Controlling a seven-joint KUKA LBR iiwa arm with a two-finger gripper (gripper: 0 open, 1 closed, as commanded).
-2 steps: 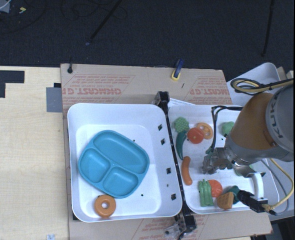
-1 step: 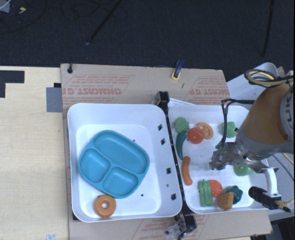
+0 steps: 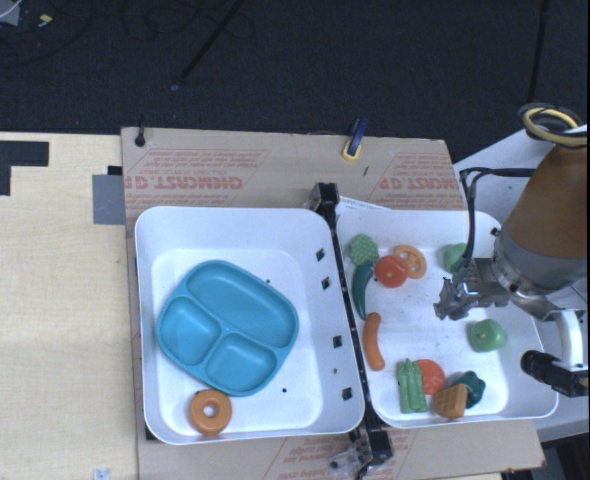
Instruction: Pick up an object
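My gripper point(image 3: 456, 302) hangs over the middle of the right bin point(image 3: 430, 416), on the grey arm that comes in from the right. Nothing shows between its tips. A green ball-like fruit point(image 3: 487, 335) lies just right of and below it. To its left lie a red tomato point(image 3: 390, 271) and an orange ring point(image 3: 410, 259). A green piece point(image 3: 456, 256) sits just above it, partly hidden by the arm. An orange sausage point(image 3: 373, 340) lies lower left.
A broccoli-like green piece point(image 3: 362, 249) and a dark green pod point(image 3: 360, 286) sit by the right bin's left wall. A green ridged block point(image 3: 410, 385), a red-orange piece point(image 3: 431, 374), a brown piece point(image 3: 449, 401) and a teal piece point(image 3: 471, 385) crowd its front. The left bin point(image 3: 150, 268) holds a blue divided plate point(image 3: 227, 325) and a donut point(image 3: 210, 411).
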